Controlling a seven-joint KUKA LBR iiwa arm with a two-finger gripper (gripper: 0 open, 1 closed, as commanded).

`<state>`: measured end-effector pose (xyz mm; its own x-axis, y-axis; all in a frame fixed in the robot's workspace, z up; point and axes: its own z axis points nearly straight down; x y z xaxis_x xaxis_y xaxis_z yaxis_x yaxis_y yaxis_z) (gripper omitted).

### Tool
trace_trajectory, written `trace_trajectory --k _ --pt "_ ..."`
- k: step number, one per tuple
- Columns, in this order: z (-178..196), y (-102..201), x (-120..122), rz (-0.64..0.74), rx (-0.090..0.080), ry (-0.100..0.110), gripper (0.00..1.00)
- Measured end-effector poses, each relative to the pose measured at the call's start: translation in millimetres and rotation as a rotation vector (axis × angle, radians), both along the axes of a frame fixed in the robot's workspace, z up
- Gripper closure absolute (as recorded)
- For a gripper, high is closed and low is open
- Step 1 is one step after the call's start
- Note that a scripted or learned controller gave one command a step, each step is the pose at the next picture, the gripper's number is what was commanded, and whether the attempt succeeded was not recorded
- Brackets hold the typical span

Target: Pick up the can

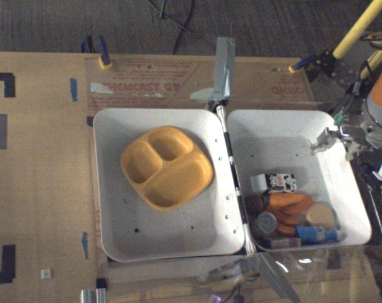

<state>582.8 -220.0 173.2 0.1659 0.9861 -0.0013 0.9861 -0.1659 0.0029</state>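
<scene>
The can [266,222] stands upright in the right bin [273,137], near its front left corner, with its grey round top facing up. It is packed among other items: an orange carrot [290,202] just behind it and a blue bottle [317,235] to its right. My gripper [334,148] hangs over the right bin's far right side, well behind and to the right of the can. It is open, with nothing between its fingers.
A white and black carton [281,182], a round beige item [321,215] and a dark item [254,202] also crowd the right bin's front. The left bin [115,144] holds a yellow divided plate [167,166]. The bins' shared wall runs just left of the can.
</scene>
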Motion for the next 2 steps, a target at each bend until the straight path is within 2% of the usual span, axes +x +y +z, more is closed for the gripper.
trace_trajectory --k 1,2 --pt "-67.1 22.7 20.4 0.039 -0.004 -0.014 0.0" --pt "-86.6 40.9 13.9 0.116 0.001 0.0 0.0"
